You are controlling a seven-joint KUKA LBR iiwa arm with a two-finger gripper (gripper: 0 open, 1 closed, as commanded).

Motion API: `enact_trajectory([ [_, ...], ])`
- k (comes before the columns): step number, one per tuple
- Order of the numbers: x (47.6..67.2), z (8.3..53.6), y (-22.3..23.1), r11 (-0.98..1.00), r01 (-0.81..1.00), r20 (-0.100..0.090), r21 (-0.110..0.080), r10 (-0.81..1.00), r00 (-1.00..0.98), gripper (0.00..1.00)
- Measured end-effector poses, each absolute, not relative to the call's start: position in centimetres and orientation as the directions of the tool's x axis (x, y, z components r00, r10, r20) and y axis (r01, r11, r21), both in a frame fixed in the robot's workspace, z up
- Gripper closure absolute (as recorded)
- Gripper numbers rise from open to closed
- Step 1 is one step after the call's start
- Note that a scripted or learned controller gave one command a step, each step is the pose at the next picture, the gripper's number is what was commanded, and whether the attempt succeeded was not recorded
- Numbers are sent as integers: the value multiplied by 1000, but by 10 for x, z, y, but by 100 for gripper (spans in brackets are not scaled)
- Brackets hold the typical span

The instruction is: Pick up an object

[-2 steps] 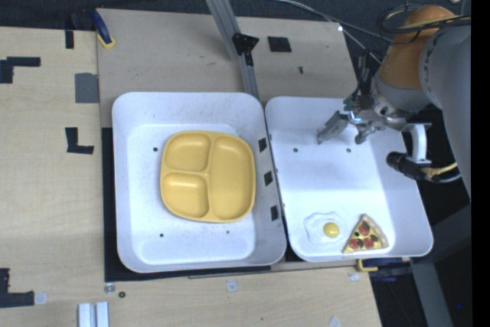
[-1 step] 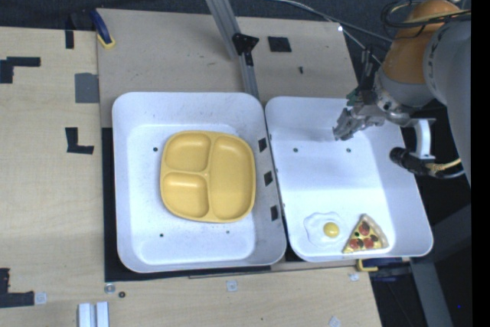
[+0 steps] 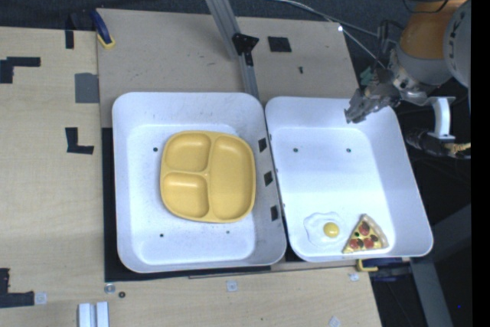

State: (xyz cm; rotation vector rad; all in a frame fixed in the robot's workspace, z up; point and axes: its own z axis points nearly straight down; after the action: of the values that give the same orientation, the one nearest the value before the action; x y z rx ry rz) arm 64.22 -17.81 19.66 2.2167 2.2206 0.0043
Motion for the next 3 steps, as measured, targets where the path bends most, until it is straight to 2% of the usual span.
enact_trajectory([
  [1,643,247,-178,2,1000,-1,5,1000,-2,100],
  [3,612,234,-83,5,1000,1,-3,1000,-5,100],
])
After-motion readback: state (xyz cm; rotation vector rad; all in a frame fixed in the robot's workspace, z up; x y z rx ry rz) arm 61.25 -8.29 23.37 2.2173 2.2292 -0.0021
